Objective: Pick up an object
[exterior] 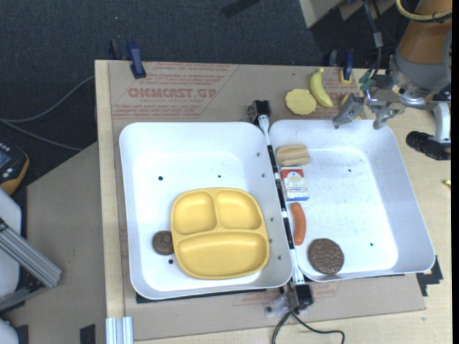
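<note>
Fingers (344, 113) of the gripper (363, 116) are seen spread apart, nothing between them, above the right bin's (401, 192) far rim, while the bread roll (292, 154), judged light and soft, is best pinched across its middle.
</note>
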You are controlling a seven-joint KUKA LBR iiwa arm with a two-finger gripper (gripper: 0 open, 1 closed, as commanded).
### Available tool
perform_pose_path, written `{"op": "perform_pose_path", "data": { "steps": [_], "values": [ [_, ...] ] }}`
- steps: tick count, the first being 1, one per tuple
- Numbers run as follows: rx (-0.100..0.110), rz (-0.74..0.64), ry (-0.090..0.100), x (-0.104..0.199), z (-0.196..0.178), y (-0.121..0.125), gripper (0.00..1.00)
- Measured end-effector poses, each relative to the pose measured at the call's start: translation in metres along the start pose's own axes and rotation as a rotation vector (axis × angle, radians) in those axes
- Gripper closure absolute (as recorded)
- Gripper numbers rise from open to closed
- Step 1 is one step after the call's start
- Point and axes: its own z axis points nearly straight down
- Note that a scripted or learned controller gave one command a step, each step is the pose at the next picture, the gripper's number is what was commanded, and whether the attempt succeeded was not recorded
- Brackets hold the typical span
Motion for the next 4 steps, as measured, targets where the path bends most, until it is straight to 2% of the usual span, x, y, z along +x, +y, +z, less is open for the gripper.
{"op": "perform_pose_path", "data": {
  "steps": [1,2,3,4],
  "values": [
    [0.002,-0.001,0.003,0.038,0.127,0.001,0.00],
    [0.004,0.000,-0.009,0.056,0.121,0.002,0.00],
    [0.004,0.002,-0.010,0.058,0.121,0.002,0.00],
    [-0.001,0.001,0.000,0.063,0.109,0.004,1.00]
  ]
}}
